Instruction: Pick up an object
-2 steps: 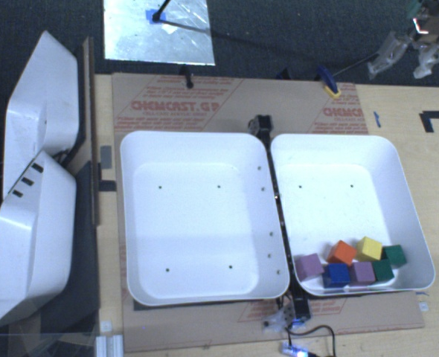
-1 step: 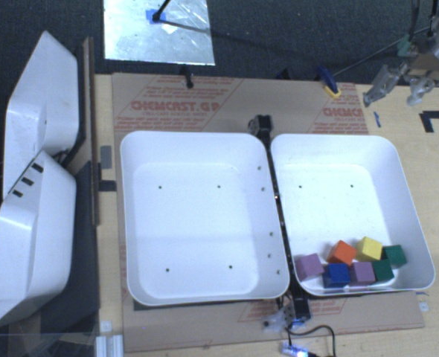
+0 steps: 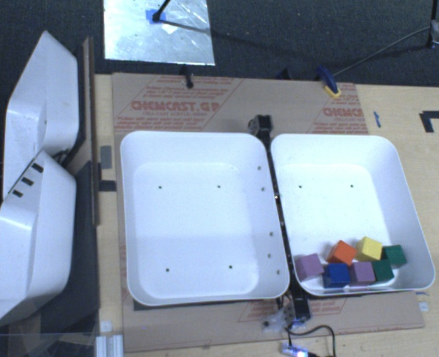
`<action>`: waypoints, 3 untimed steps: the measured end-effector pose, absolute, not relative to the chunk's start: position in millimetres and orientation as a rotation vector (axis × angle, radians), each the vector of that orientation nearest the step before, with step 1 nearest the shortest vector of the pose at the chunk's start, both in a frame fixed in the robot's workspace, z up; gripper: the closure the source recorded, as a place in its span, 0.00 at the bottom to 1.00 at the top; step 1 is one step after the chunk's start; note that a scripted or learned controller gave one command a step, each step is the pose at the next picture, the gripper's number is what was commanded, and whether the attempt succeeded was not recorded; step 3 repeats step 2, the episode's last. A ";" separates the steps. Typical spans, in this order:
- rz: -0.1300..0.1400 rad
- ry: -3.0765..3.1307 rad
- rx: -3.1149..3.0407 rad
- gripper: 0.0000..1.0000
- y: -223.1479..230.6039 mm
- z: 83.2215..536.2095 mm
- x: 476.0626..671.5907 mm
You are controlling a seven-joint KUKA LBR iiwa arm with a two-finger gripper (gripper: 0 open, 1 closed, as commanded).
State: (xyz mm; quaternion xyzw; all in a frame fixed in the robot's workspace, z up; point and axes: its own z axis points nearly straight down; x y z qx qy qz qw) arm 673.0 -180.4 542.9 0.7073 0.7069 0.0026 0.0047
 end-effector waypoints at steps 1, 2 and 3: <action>-0.007 2.224 2.229 0.00 -213.7 423.0 673.7; -0.004 2.225 2.224 0.00 -213.7 350.2 674.0; -0.004 2.225 2.224 0.00 -213.7 350.2 674.0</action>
